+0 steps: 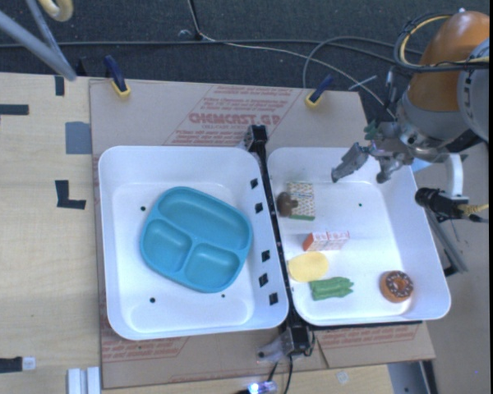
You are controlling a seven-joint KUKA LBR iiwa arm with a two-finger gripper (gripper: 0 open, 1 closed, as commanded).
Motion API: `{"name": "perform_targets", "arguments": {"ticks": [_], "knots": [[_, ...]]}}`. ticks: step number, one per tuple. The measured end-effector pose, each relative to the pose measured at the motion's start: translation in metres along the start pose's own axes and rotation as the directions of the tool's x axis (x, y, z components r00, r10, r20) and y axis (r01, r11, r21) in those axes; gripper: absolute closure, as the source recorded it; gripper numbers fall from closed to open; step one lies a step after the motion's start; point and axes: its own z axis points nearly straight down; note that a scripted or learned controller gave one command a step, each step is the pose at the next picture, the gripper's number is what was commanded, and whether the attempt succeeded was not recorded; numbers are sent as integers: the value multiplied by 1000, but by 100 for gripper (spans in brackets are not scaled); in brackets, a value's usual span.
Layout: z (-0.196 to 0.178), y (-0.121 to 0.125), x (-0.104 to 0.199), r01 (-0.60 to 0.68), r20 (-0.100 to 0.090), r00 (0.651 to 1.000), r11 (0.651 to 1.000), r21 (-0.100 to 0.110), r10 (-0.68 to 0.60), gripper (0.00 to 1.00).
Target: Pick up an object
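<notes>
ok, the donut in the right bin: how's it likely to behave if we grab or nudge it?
The donut lies flat near the right bin wall, so it probably slides rather than rolls. Its round, low profile may let fingers slip off the rim. It looks like a small toy, likely light and rigid, though material is hard to tell.

Bins (115, 245) glossy white plastic; blue tray (195, 238) smooth matt plastic; bench (25, 220) pale wood; cardboard (222, 117) underlay.

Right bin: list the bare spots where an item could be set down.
In the right bin, the floor is bare between the red box and the donut, and along the far wall under the gripper. Its left side is crowded: wrapped snack, yellow piece and green piece.
</notes>
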Motion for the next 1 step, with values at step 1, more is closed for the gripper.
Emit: {"name": "perform_targets", "arguments": {"ticks": [1], "knots": [[-8,3,0,4,2,1000,1000,-13,-3,0]]}}
